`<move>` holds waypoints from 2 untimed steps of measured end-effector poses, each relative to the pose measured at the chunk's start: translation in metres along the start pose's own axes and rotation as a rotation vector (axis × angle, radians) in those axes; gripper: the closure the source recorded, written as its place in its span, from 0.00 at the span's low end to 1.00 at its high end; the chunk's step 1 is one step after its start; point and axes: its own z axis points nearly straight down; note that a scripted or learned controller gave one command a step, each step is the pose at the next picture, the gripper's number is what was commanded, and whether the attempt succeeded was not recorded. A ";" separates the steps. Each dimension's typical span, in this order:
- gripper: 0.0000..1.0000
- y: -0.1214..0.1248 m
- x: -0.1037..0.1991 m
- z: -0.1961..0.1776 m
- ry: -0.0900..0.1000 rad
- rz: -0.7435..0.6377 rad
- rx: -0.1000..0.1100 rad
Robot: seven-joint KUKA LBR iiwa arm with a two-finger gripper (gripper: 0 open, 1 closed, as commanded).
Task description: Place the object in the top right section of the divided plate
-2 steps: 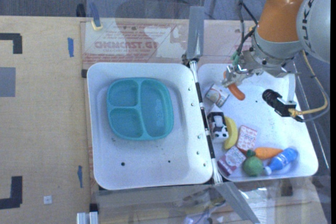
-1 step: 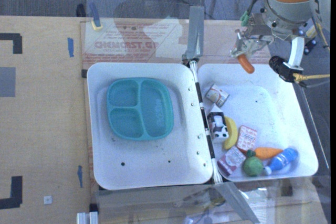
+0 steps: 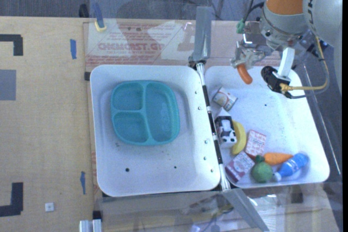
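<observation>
A teal divided plate (image 3: 115,96) with three sections lies in the left white bin (image 3: 103,160). My gripper (image 3: 243,62) hangs over the back left corner of the right bin (image 3: 304,117), well to the right of the plate. A small orange sausage-shaped object (image 3: 246,75) sticks out downward from between the fingers, which are shut on its upper end. It appears lifted above the bin floor.
The right bin holds a small can (image 3: 224,99), a black-and-white toy (image 3: 224,129), a banana (image 3: 240,139), a pink packet (image 3: 256,142), a carrot (image 3: 278,158), a green ball (image 3: 262,171) and a blue bottle (image 3: 292,165). A metal divider (image 3: 209,117) separates the bins.
</observation>
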 end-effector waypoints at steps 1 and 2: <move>1.00 0.002 0.065 0.056 0.000 -0.465 -0.003; 1.00 -0.010 0.162 0.113 0.000 -0.659 -0.003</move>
